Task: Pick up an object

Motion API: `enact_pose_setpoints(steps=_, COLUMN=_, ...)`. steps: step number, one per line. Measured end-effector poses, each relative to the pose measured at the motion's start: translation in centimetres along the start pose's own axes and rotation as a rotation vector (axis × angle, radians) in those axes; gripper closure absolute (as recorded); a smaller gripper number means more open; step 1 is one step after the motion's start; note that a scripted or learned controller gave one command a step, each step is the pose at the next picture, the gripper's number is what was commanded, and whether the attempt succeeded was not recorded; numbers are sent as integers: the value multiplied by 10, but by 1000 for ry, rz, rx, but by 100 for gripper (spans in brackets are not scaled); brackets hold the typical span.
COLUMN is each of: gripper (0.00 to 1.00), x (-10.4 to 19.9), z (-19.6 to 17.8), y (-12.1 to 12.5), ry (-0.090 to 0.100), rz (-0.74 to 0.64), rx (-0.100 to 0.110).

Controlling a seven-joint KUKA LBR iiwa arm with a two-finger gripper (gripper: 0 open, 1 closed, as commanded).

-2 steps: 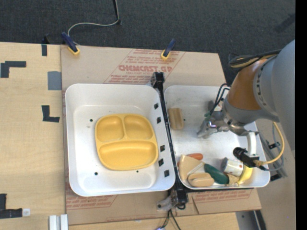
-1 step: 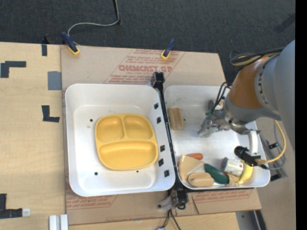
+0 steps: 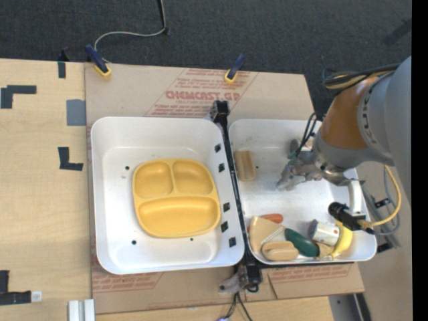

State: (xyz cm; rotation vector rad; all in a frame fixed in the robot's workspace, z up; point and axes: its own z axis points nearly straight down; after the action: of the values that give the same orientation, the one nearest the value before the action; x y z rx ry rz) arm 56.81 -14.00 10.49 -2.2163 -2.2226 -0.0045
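Observation:
In the right bin [image 3: 267,134], my gripper [image 3: 292,177] hangs low over the bare white floor in the middle. A tan block [image 3: 245,165] lies to its left near the divider, apart from it. Along the bin's front edge sits a cluster: an orange carrot [image 3: 271,218], a tan wedge [image 3: 263,231], a bread roll [image 3: 280,251], a green object [image 3: 302,243], a small white and grey cup [image 3: 324,233] and a yellow banana [image 3: 344,240]. Nothing shows in the gripper.
The left bin [image 3: 107,179] holds a yellow divided plate [image 3: 176,198]. A black divider with clips [image 3: 227,179] runs between the bins. The grey and orange arm [image 3: 354,122] fills the right side, and cables [image 3: 381,212] hang over the right bin's rim.

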Motion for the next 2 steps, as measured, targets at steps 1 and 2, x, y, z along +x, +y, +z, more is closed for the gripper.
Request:
enact_pose_setpoints(steps=1, gripper=100, x=30, z=18, y=84, ry=-4, rz=0, rx=1)
enact_pose_setpoints(steps=2, gripper=0, x=22, z=15, y=84, ry=-17, rz=6, rx=-5)
